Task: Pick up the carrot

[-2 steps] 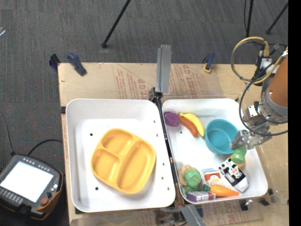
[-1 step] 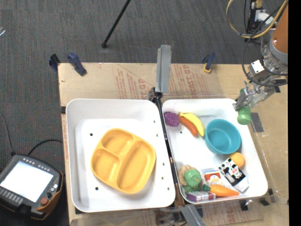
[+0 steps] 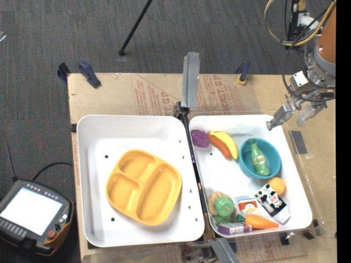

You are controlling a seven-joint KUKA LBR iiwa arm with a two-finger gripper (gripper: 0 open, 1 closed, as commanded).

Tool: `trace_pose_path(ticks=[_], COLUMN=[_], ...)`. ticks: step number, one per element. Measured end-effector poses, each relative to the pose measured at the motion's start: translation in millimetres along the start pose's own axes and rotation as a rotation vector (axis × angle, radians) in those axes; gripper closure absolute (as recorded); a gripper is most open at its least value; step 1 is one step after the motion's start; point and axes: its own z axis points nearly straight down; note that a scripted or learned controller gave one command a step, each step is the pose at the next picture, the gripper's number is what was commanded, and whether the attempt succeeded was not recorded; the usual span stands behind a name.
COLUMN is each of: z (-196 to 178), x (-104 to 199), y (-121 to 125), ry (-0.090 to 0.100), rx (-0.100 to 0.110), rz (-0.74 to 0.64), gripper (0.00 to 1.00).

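Note:
The carrot [image 3: 263,222], orange with a small green end, lies flat at the front edge of the right bin [image 3: 230,171], between a small carton and a purple box. My gripper [image 3: 291,117] hangs above the right bin's far right corner, well away from the carrot and high over the rim. Its two fingers [image 3: 276,120] stand apart with nothing between them.
Crowding the right bin are a banana [image 3: 228,142] with an orange-red piece [image 3: 219,146] beside it, a purple item [image 3: 200,139], a teal bowl [image 3: 272,153] holding a green bottle [image 3: 258,159], an orange [image 3: 277,186], a milk carton [image 3: 271,201] and a green apple [image 3: 224,205]. A yellow divided plate [image 3: 143,186] lies in the left bin [image 3: 93,147].

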Motion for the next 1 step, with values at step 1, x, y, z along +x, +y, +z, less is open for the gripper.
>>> trace_pose_path(ticks=[1], z=[82.2], x=[-21.2], y=[-9.5], ry=[-0.004], rx=[-0.010], rz=[0.015], gripper=[0.00])
